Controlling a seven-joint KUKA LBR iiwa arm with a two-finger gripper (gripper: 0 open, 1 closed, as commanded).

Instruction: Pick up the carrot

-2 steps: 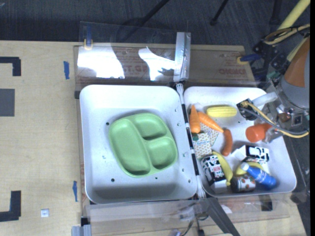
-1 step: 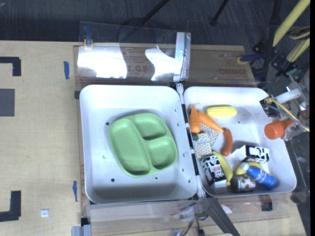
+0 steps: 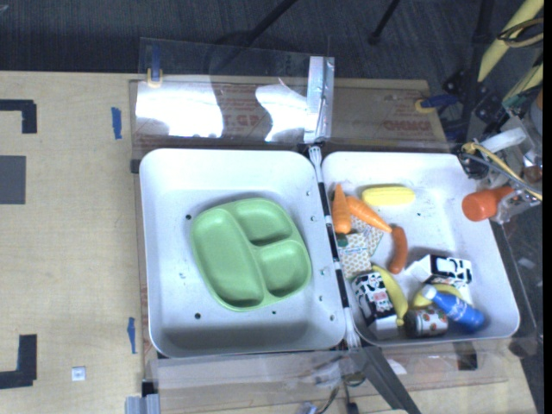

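The carrot [image 3: 343, 210] is orange and tapered. It lies in the right bin [image 3: 448, 172] against the bin's left wall, with its thin end pointing to the back. A yellow oblong piece [image 3: 388, 197] lies just to its right, and a patterned packet [image 3: 355, 247] sits in front of it. My arm's orange band [image 3: 485, 203] hangs over the right bin's right rim, well to the right of the carrot. The gripper [image 3: 470, 207] is at that end of the arm, and nothing is seen held in it.
The left bin [image 3: 164, 231] holds a green divided plate [image 3: 250, 253]. The right bin's front half is crowded with a reddish sausage [image 3: 398, 247], a banana [image 3: 393, 290], two black-and-white cartons [image 3: 371, 298] [image 3: 450, 269], a can [image 3: 427, 321] and a blue bottle [image 3: 457, 310].
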